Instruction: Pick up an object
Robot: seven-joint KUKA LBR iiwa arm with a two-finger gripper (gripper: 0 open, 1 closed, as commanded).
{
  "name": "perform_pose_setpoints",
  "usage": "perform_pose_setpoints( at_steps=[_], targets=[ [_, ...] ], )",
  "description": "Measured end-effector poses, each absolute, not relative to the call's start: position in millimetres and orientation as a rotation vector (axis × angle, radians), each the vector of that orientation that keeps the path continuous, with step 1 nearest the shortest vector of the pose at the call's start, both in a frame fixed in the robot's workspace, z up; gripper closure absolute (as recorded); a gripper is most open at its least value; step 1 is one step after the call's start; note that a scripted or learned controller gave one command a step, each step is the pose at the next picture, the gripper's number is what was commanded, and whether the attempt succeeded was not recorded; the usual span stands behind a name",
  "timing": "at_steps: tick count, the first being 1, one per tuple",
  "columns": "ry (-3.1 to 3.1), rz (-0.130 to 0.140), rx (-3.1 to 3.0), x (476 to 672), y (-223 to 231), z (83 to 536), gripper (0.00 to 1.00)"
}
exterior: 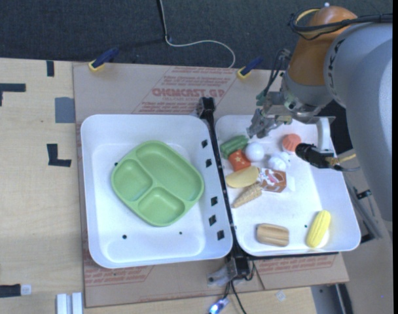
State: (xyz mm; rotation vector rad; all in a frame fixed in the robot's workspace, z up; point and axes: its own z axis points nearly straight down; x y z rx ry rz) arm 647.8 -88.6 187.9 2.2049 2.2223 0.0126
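White shallow right bin [336, 205] is holding a crowded cluster of toy foods; the grey two-finger gripper [259, 128] is hanging at the cluster's twelve o'clock, just above a white ball [255, 152] and green pod-shaped piece [234, 144]. Whether it is released or clenched cannot be told. Risk: neighbours are touching, so a descent may be nudging pieces aside or pinching two. Yellow corn cob [319, 228] is lying at five o'clock, well apart.

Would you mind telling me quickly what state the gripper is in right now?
Gripper: over the right bin, above the white ball; open or closed cannot be told.
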Motion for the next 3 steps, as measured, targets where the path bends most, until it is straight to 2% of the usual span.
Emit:
perform_pose_setpoints(
  at_steps=[1,2,3],
  targets=[
    [2.225,-0.007,2.222,641.4,-91.5,181.3,0.00],
    [2.229,-0.008,2.223,602.1,-62.2,181.3,0.00],
    [2.233,-0.010,2.224,525.7,-11.7,181.1,0.00]
  ],
)
